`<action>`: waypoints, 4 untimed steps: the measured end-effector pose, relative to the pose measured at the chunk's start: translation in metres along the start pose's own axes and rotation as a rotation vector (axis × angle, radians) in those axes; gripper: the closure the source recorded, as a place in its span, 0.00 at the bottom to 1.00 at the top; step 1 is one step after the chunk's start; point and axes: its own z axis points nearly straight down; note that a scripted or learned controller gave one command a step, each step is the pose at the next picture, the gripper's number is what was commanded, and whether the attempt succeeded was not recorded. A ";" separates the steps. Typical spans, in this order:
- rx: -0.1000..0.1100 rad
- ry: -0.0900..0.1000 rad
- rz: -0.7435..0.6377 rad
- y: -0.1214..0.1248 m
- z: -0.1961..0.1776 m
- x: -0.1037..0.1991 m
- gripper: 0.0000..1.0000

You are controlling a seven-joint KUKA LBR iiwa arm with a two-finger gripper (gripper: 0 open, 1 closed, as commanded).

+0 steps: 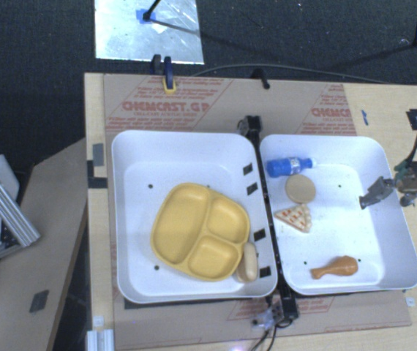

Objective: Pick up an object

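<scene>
Two white bins (194,143) on brown board (223,97), foil sheet (148,20) beyond — black floor (33,50)

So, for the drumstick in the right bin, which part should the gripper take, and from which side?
Probably the thin neck of the drumstick, where the thick end narrows toward the bone tip. It lies flat and runs roughly left to right, with bare floor of the right bin around it. So the gripper could come straight down, with its fingers closing across the narrow width.

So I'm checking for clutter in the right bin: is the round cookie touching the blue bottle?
Apart. The camera view shows a thin strip of white bin floor between the blue bottle and the round cookie just below it.
</scene>
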 end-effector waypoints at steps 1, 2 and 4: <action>-0.010 -0.003 -0.003 0.002 -0.005 0.000 0.00; -0.007 -0.002 -0.001 0.007 0.037 0.000 0.00; -0.007 -0.001 -0.001 0.010 0.143 -0.005 0.00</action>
